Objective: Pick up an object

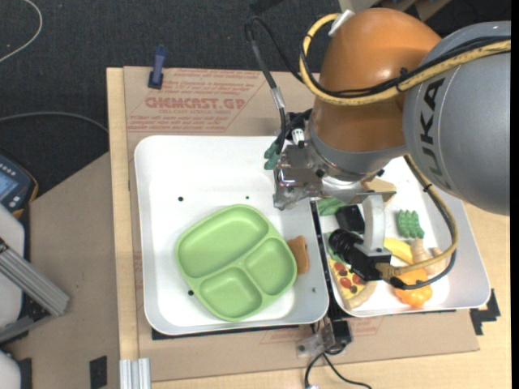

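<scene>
The bulky grey robot arm [466, 120] has a smooth, rounded metal-look shell, with part of a large black letter marking printed on its side. Above the wrist sits a glossy orange dome-shaped band [365, 63], catching a pale highlight on top. A yellow-and-black sheathed cable [381, 87] loops around the orange section and runs along the grey shell, and a thinner black cable [263, 55] arcs away from the wrist. Below the orange band come a grey collar ring and a silver metal wrist block [296, 177] with small fittings.
</scene>
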You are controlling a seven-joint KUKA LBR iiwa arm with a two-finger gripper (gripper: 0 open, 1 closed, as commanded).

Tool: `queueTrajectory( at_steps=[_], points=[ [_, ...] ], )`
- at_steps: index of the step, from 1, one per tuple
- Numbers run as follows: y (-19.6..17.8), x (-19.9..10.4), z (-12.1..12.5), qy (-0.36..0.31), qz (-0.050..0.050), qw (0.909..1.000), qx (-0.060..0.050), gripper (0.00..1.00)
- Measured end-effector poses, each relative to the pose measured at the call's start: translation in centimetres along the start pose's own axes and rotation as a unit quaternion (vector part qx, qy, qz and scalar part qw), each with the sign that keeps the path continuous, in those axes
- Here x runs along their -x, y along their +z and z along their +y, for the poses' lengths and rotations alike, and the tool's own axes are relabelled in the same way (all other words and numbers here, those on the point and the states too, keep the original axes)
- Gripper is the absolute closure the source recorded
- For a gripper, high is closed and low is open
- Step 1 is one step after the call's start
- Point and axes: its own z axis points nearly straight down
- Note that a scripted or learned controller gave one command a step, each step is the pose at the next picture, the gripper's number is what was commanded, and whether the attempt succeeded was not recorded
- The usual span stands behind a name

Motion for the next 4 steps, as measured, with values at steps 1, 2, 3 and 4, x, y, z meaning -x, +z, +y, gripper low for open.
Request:
queueTrajectory(
  at_steps=[1,2,3,4],
  points=[
    [-14.8,0.3,-1.4,0.003,0.001,1.0000,0.007,1.00],
    [-2.9,-0.9,-0.5,0.005,-0.003,0.9999,-0.008,1.00],
    [-7.7,-9.7,3.0,0.000,0.001,1.0000,0.001,1.00],
    [-21.1,-4.1,-0.5,0.006,0.002,1.0000,0.006,1.00]
  ],
)
